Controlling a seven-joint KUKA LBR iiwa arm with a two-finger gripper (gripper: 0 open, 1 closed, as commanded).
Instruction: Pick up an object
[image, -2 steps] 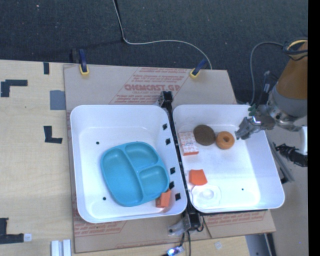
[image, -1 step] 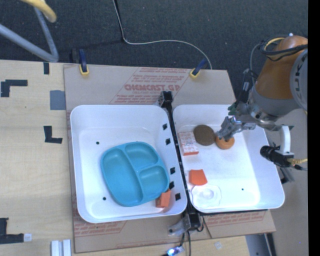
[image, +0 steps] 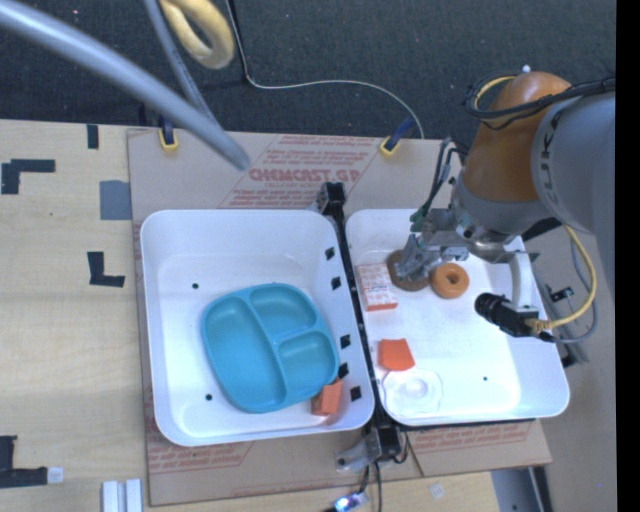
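1. Table (image: 60, 330): light wood top bearing a cardboard sheet (image: 290, 175) with red print, on which both bins rest.
2. Arm (image: 560, 140): grey, with an orange band, reaching in from the right and bent down over the right bin.
3. Left bin (image: 165, 240): shallow, white, touching the right bin along a shared middle edge.
4. Right bin (image: 540, 395): shallow, white, holding most of the small items.
5. Blue tray (image: 268, 345): three compartments, lying flat in the left bin.
6. Tool (image: 412, 262): low over the back of the right bin, at or just above a dark round piece there. Whether it is wide, narrow or holding anything cannot be told from this angle.
7. Doughnut (image: 450, 280): brown ring on the right bin's floor, just beside the tool. Likely the nearest candidate for picking.
8. Orange block (image: 396, 354): flat on the right bin's floor, well apart from the tool.
9. White card (image: 376, 287): red print, near the middle edge of the right bin.
10. Clear round lid (image: 420, 388): near the front of the right bin.
11. Orange piece (image: 327, 399): in the left bin's front corner, beside the blue tray.
12. Progress: nothing is seen lifted; every item lies on a bin floor. By judgement, the approach is made, while closing and raising remain.
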